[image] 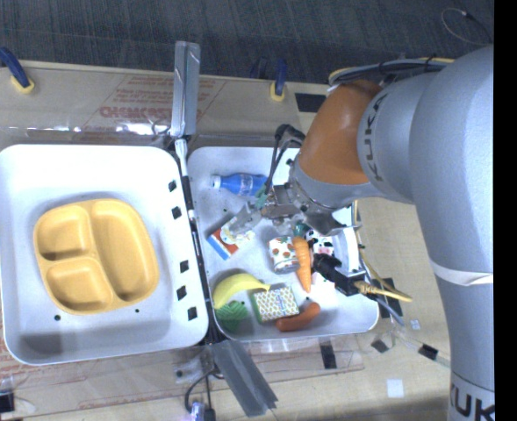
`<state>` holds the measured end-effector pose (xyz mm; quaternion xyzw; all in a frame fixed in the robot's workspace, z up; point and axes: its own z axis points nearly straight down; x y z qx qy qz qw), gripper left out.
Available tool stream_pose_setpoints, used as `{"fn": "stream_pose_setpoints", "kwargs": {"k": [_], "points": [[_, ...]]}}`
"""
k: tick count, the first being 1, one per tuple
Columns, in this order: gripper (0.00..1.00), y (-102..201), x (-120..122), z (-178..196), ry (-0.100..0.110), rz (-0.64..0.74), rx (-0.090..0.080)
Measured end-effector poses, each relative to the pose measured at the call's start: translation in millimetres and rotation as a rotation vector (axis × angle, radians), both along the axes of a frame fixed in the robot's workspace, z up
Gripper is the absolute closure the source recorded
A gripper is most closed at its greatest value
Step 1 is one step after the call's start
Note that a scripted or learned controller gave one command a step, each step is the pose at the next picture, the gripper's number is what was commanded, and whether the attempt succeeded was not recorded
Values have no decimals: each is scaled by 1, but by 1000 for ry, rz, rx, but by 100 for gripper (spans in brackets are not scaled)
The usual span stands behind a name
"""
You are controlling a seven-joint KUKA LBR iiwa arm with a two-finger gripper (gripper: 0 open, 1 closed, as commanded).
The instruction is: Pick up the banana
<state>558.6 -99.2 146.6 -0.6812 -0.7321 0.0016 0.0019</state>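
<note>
Hugging the bin's [207, 310] near-left wall, the banana [233, 287] lies crowded — hand [280, 204] grip unreadable.

bench [82, 103] under two white bins [12, 235]

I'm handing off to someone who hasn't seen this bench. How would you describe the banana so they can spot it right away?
Look at the right-hand white bin, the cluttered one beside the bin holding the yellow divided tray. Go to its near left corner: the banana lies there against the wall, next to a small checkered block. It is the only plain yellow curved thing in that bin; the carrot nearby is orange and straight.
</note>
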Motion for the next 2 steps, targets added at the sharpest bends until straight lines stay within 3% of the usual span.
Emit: {"fn": "stream_pose_setpoints", "kwargs": {"k": [1, 2], "points": [[0, 0, -61, -56, 0, 94, 3], [100, 0, -60, -46, 0, 100, 2]]}}
